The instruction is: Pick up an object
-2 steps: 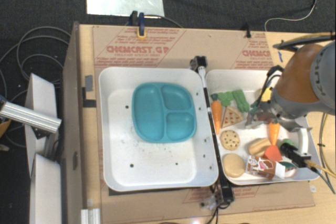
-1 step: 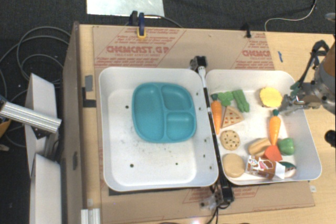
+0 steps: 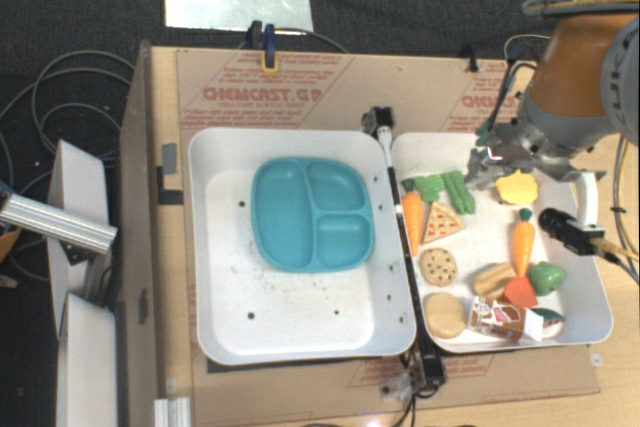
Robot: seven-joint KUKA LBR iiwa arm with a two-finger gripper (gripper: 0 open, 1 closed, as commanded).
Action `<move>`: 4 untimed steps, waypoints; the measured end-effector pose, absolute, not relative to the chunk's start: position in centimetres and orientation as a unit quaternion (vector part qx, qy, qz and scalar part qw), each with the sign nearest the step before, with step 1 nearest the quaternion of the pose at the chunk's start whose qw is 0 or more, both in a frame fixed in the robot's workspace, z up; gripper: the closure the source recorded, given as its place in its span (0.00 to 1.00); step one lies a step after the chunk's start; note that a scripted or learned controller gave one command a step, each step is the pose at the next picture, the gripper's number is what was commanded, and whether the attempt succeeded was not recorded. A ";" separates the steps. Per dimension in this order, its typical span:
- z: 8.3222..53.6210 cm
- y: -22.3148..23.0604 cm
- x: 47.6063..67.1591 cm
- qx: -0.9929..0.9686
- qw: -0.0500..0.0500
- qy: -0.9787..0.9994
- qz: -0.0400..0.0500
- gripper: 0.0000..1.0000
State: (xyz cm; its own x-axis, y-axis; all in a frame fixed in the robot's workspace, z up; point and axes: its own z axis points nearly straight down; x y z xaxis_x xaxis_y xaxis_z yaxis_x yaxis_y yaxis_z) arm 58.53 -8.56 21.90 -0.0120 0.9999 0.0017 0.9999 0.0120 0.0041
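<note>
- Presently a grey and orange arm (image 3: 585, 65) leans over the far right corner of the right bin (image 3: 478, 240), with its gripper (image 3: 487, 160) low near the bin's far edge.
- I cannot tell whether the gripper is wide or narrow. Its tip is small and blurred, and nothing can be seen held in it.
- A yellow toy (image 3: 517, 187) lies just beside the gripper, near the far edge of the right bin. It looks the likeliest thing to pick.
- It is probably light, hard plastic play food: smooth, perhaps slippery, not fragile. A hold from above across its narrower width seems best.
- More play food fills the same bin:
  - green pods (image 3: 445, 187) towards the far left corner
  - a carrot (image 3: 412, 215) along the left edge
  - a pizza slice (image 3: 440, 223) and a cookie (image 3: 438, 266) beside it
  - a second carrot (image 3: 523, 245) mid-bin
  - a bread roll (image 3: 492, 277), a round bun (image 3: 446, 315) and a small carton (image 3: 500, 317) by the near edge
- The left bin (image 3: 300, 305) holds a teal divided plate (image 3: 312, 213) at its middle.
- Hard to make out: what food the yellow toy is, whatever the arm covers in the far right corner, and the crowded red and green pieces by the right edge.
</note>
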 end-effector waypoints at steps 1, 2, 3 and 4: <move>22.5 -18.5 60.0 0.709 0.004 0.705 0.000 1.00; 22.4 -17.9 60.0 0.706 0.001 0.708 0.000 0.00; 10.7 -19.8 63.0 0.706 -0.001 0.708 -0.001 0.00; 8.3 -20.7 57.8 0.708 -0.002 0.707 -0.001 0.00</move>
